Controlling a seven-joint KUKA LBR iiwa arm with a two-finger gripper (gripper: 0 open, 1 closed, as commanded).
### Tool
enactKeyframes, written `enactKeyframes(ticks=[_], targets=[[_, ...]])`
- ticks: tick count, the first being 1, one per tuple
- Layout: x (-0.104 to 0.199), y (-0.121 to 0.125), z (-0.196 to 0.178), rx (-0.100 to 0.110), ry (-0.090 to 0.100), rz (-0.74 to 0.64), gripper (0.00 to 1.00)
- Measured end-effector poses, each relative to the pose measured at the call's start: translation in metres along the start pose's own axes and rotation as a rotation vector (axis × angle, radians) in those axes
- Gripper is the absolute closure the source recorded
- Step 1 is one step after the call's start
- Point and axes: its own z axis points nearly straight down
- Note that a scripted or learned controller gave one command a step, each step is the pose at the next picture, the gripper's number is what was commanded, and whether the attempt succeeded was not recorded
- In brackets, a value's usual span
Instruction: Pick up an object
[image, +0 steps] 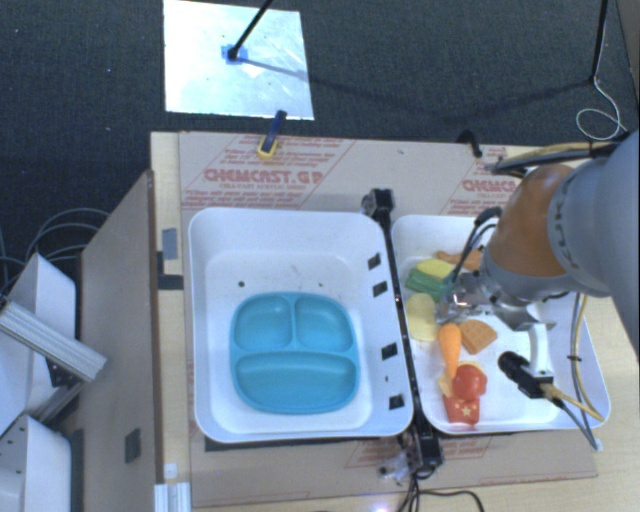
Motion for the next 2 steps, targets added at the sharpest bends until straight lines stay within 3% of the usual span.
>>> enactKeyframes(ticks=[1, 2], targets=[[0.003, 0.002, -0.005, -0.003, 0.002, -0.006, 0.0], [-0.038, -0.046, -0.006, -0.008, -0.004, -0.002, 0.0]])
